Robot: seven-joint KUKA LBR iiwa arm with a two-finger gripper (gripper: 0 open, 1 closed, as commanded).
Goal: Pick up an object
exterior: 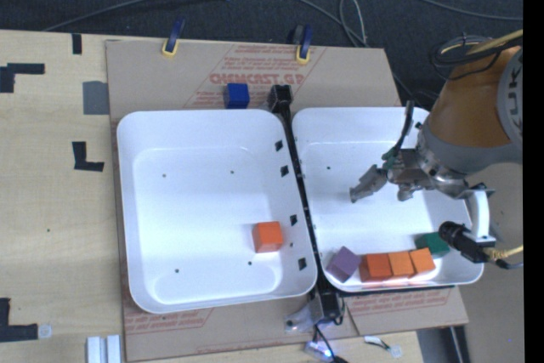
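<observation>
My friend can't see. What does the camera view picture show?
A grey and orange robot arm's gripper hovers over the right white bin, which has purple, orange and green blocks along its near edge. The left white bin holds one orange block.

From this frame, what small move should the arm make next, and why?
Probably shift toward the near edge of the right bin: the gripper hangs over bare floor, while the purple block, orange blocks and green block lie along that wall.
</observation>
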